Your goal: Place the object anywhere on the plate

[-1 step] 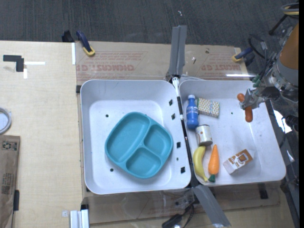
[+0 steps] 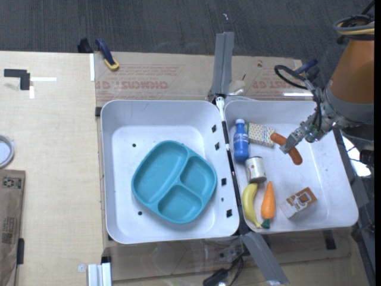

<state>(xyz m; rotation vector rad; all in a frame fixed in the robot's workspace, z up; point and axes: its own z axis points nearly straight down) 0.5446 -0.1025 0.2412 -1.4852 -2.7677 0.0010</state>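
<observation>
Under jaws (image 2: 296, 140): sausage (image 2: 287, 147); plate (image 2: 174, 182) well apart

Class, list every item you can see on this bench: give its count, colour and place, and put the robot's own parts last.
Bins: two, white, side by side on the bench.
Plate: one, blue, three compartments, in the left bin.
Bottle: one, blue with a white cap, right bin, by the divider.
Can: one, silver, below the bottle.
Banana: one, yellow, near corner of the right bin.
Carrot: one, orange, beside the banana.
Small carton: one, white and brown, right bin, near side.
Patterned packet: one, pale, right of the bottle.
Sausage-like toy: one, orange-red, under the tool.
Clamp: one, blue and yellow, far bench edge.
Arm: one, grey with an orange band.
Tool: one, grey, over the right bin.
</observation>
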